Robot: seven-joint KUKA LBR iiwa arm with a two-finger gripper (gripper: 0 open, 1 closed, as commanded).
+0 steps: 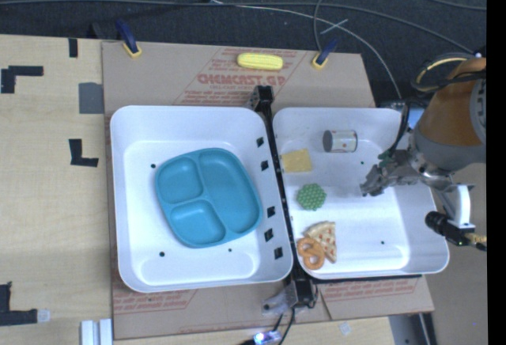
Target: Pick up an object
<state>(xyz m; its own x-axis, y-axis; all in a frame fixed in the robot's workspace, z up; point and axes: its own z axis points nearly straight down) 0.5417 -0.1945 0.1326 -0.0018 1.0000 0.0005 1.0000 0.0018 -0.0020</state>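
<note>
While the dark two-finger gripper (373, 183) is hovering in the right white plastic bin (395, 256), grasping nothing visible, its closure unclear, the small grey metal cylinder (341, 141) is lying up-left of it; a sideways nudge risks rolling it away.

Two white bins (126, 177), one blue divided plate (207, 196), one metal can (340, 141), one yellow cracker (297, 161), one green ball (311, 195), one pretzel (319, 243), one corn cob (259, 61)

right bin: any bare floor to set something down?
Right bin: bare floor along the near edge, right of the pretzels, below the gripper. Crowded on its left side: cheese slice, green ball, pretzels; metal cylinder up top.
</note>
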